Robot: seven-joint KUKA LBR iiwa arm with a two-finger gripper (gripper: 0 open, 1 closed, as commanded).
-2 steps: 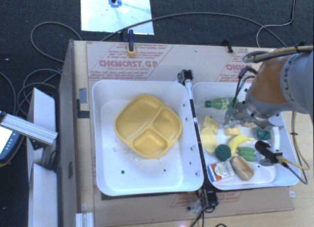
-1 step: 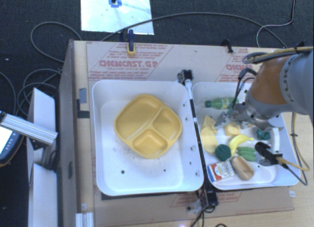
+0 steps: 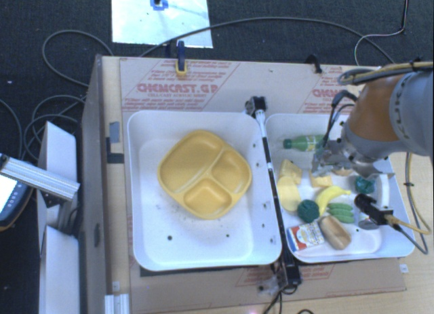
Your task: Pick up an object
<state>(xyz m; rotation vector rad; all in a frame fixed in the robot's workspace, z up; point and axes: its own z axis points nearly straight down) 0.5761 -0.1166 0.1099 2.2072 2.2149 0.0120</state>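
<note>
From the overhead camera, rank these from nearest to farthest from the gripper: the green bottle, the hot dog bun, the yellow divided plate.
Measured from the gripper in the right bin:
1. Green bottle, just up-left of it, same bin.
2. Hot dog bun, toward that bin's front edge.
3. Yellow divided plate, across the divider in the left bin.

Red block lettering reading "CHEMCAST GP" is printed over the pale protective sheet covering the bench top (image 3: 203, 79). The clearest copy lies just behind the far rim of the left shallow white bin (image 3: 146, 238). A second copy runs at a slant behind the right shallow white bin (image 3: 393, 241), partly cut off by the arm. Smaller red lines around each copy are too fine to read. A small red-and-white packet (image 3: 305, 237) in the right bin carries print that cannot be made out.
</note>
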